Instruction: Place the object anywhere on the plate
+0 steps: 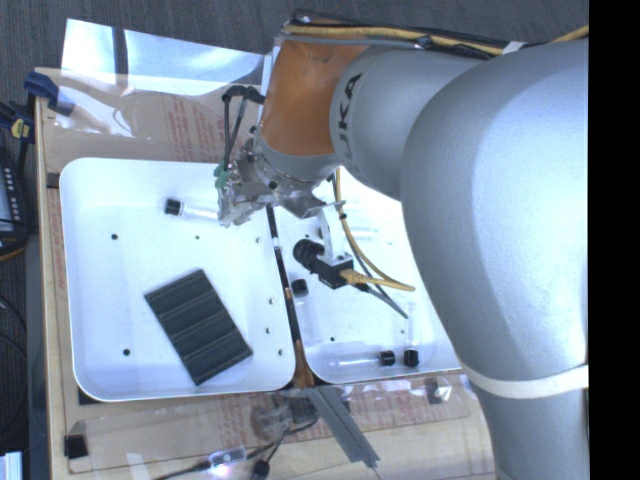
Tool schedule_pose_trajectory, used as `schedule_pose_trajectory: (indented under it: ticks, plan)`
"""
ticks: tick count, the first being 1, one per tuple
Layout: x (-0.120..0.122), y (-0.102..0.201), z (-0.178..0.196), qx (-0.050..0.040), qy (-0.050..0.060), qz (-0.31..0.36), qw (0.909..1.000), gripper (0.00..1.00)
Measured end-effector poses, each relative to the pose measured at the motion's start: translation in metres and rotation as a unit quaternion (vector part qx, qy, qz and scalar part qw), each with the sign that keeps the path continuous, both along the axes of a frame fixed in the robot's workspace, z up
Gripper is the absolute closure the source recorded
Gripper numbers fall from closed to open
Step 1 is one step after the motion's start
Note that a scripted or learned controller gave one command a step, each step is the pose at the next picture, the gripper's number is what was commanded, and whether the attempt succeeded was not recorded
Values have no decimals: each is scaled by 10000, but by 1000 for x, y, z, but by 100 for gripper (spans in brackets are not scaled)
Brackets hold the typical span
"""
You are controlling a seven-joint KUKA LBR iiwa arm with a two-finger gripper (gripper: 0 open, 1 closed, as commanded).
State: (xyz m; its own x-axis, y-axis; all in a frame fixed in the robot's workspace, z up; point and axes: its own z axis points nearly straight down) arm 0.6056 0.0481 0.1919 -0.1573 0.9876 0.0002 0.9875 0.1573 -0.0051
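Note:
A dark grey ribbed plate (197, 326) lies flat in the front half of the left bin (100, 268). Near the back of that bin lies a small clear tube with a black cap (180, 208), its clear end reaching towards my gripper (232, 206). The gripper hangs low over the back right part of the left bin, just right of the tube and well behind the plate. The wrist hides the contact between the gripper and the tube.
A clear tube with two black caps (380, 359) lies along the front of the right bin (330, 368). The ridge between the bins (285, 288) runs just right of the gripper. The big grey arm covers most of the right bin.

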Motion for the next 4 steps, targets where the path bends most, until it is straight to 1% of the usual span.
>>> schedule_pose_trajectory:
  ticks: [1,2,3,4]
  plan:
    - [-117,48,21,3,-7,184,9998,100]
    - [-130,126,88,0,-17,-485,9988,100]
    - [-30,153,63,-11,-4,-649,9979,100]
    - [-30,153,63,-9,-5,-646,9979,0]
